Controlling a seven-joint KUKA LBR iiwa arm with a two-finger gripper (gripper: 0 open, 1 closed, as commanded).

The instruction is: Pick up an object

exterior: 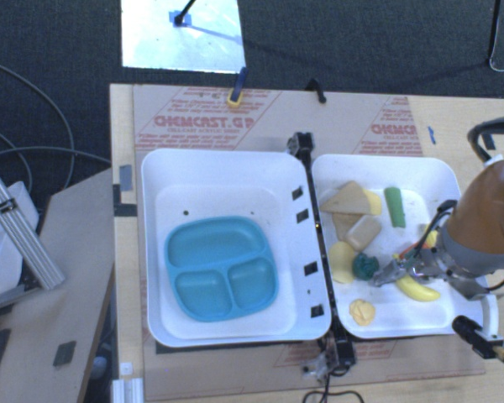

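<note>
The right bin (441, 175) holds several small objects: a tan wedge (346, 198), a green cylinder (394, 206), a beige block (363, 232), a yellow rounded piece (342, 261), a teal object (366, 265), a yellow banana (419, 289) and a small yellow lump (362, 311). My gripper (389, 274) reaches in from the right and sits low in this bin, between the teal object and the banana, close to both. The arm's orange band (491, 204) is above the bin's right edge and hides part of it.
The left bin (227, 170) contains a blue three-compartment tray (222, 267). A black divider with clips (312, 233) runs between the bins. Cardboard lies under both bins, and cables run along the right.
</note>
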